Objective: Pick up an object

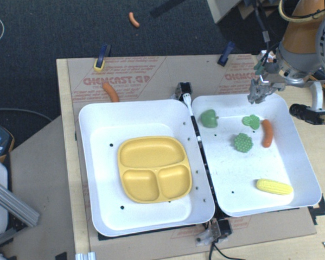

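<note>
Looks like the approach step: the gripper [257, 98] hangs over the right bin's [299, 147] far edge holding nothing, can't tell its opening, so next it must drop onto the nearby green leafy piece [251, 122].

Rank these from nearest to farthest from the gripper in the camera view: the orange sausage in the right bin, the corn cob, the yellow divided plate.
Measured from the gripper, at the right bin's far edge:
1. Orange sausage, just below it, near the far right side.
2. Corn cob, at the bin's near right.
3. Yellow divided plate, in the left bin.
</note>
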Controlling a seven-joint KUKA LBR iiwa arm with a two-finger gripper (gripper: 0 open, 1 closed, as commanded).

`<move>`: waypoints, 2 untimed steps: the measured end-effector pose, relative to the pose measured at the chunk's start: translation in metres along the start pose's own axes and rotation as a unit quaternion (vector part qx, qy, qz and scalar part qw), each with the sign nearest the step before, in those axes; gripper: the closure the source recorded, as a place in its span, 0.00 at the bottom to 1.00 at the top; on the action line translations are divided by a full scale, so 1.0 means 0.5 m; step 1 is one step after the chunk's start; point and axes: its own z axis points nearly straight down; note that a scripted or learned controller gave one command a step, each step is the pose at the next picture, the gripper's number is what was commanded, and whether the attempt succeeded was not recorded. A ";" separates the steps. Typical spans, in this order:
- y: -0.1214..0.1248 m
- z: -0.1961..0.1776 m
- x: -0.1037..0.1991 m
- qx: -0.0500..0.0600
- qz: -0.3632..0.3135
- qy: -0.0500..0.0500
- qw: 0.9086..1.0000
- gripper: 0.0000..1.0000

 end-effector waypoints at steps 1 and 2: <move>0.003 -0.063 0.000 0.001 0.000 0.000 1.000 1.00; 0.000 -0.056 0.095 0.005 -0.002 0.002 1.000 1.00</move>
